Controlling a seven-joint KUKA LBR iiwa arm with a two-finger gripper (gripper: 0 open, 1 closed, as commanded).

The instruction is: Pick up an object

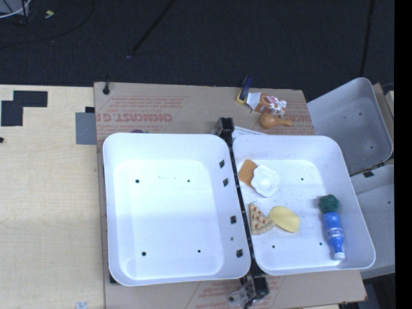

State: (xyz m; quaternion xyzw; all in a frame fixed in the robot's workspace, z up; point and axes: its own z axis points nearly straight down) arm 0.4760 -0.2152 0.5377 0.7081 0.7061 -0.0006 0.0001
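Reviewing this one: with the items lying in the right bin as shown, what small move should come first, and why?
Probably bring the arm in over the blue bottle in the right bin. It lies alone near the bin's right side, nearest where the arm enters, while the waffle piece and yellow piece touch each other.

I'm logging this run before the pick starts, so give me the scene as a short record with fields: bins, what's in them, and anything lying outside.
left bin: white, shallow, nothing seen inside
right bin: white, shallow, holds the toy items
blue bottle: right side of right bin, lying down
green piece: touching the bottle's far end
fried egg: near the divider, overlapping an orange slice
waffle piece: beside a yellow piece
outside bins: chicken drumstick on cardboard behind right bin
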